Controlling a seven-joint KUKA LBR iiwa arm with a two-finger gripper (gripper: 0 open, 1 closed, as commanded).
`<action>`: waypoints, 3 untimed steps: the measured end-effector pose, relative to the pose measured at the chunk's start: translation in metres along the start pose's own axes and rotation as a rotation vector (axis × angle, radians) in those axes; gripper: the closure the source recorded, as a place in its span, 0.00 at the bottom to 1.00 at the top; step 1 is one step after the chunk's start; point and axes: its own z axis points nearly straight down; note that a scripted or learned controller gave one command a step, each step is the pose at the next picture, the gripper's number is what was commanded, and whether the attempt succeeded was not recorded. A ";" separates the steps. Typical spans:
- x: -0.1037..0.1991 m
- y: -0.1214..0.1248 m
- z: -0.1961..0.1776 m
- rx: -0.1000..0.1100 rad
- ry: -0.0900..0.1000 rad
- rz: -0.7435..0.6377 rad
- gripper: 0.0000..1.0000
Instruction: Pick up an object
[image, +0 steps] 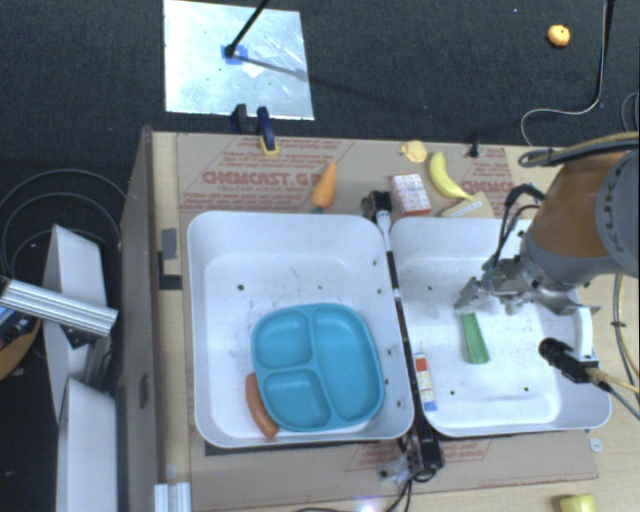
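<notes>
**Over the right bin, nothing between my fingers**

My gripper hangs low over the right bin, fingers spread and released — nothing sits between them. The green object lies flat on the bin floor just near of my fingertips, apart from them. In the left bin rests a blue divided plate with an orange sausage-shaped piece at its near-left edge. A banana lies on the cardboard beyond.

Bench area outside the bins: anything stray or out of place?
Yes. A yellow banana, an orange carrot and a small red-and-white box lie on the cardboard behind the bins, and a small orange ball sits on the dark floor.
</notes>
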 end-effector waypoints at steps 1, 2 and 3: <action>0.038 -0.029 0.034 -0.008 0.002 -0.008 0.00; 0.036 -0.027 0.021 -0.015 0.000 -0.006 1.00; 0.115 -0.029 -0.104 -0.025 0.003 -0.017 1.00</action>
